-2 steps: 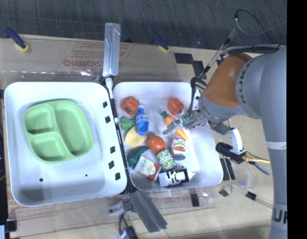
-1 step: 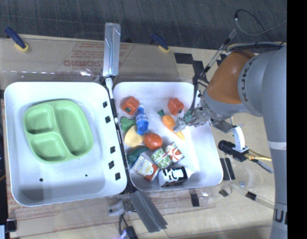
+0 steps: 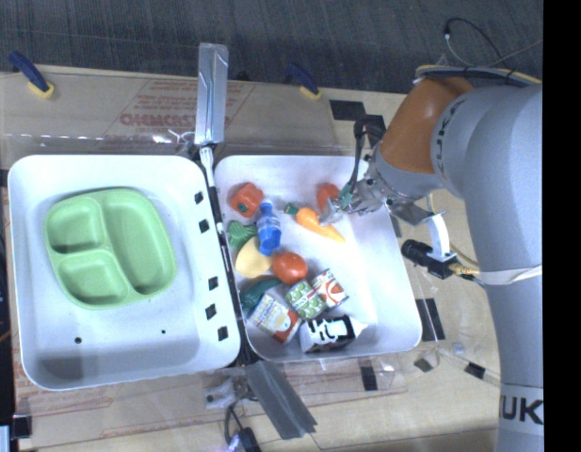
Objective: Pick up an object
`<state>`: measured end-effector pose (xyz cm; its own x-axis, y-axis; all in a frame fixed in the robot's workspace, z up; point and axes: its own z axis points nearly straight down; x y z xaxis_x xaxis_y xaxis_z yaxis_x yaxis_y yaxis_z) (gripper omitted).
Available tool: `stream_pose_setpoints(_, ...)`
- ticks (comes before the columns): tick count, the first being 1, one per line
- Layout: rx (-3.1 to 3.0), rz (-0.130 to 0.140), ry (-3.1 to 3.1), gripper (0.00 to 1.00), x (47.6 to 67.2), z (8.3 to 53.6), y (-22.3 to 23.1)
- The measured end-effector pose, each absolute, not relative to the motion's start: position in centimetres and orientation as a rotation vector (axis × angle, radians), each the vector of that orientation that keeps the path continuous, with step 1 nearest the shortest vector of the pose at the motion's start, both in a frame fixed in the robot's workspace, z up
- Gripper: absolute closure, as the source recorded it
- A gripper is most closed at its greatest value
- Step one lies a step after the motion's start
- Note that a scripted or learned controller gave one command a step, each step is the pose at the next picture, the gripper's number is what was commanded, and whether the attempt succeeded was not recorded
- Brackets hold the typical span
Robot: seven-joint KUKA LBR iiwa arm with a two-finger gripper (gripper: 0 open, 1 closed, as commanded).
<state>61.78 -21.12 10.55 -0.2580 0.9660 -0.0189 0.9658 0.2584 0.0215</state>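
Orange and pointed, a toy carrot [image 3: 318, 222] lies in the right bin [image 3: 389, 295], just beside the fingers [image 3: 339, 203] of the arm's gripper [image 3: 345, 201]. Whether the fingers are spread or closed cannot be told; nothing shows clearly between them. A small red-orange piece [image 3: 327, 195] sits touching or nearly touching the gripper's left side. Further left lie a red pepper-like toy [image 3: 246, 199], a blue bottle [image 3: 268, 228], a red tomato-like ball [image 3: 289, 266] and a yellow piece [image 3: 251, 263]. Toward the near edge, small printed cartons [image 3: 316, 296] crowd together beside a black-and-white packet [image 3: 330, 331]. The grey arm [image 3: 488, 168], with its orange band [image 3: 417, 125], reaches in from the right. In the left bin [image 3: 45, 351] rests a green divided tray [image 3: 109, 247]. Both bins stand on the desk [image 3: 130, 102].
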Motion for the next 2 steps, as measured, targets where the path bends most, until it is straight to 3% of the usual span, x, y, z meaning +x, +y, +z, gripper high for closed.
stream_pose_setpoints(1, 1.863, -0.023, 2.56, 1.0, 65.13, 10.69, -21.05)
stream_pose_setpoints(2, 1.864, -0.018, 2.568, 0.0, 65.11, 10.58, -20.7)
